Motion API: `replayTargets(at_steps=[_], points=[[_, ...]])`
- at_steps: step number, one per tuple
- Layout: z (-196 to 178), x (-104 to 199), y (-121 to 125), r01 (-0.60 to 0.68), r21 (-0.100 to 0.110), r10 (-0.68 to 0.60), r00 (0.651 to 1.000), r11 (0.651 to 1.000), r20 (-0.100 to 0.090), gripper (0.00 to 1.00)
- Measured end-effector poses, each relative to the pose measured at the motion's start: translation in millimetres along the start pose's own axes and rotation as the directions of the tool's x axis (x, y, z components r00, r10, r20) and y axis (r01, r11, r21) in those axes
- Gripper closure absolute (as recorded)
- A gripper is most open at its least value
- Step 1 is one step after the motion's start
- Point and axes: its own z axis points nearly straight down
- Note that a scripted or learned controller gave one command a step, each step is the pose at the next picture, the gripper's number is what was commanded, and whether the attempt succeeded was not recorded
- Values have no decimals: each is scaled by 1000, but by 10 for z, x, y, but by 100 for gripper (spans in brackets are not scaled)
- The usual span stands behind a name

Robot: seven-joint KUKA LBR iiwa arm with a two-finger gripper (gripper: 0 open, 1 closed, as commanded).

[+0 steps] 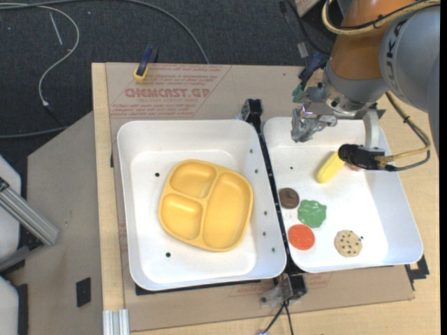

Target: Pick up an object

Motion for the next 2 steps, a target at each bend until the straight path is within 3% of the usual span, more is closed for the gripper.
replayTargets(at_steps=[2], points=[[-40,1072,-365,1,-1,-1,1000,1000,0,100]])
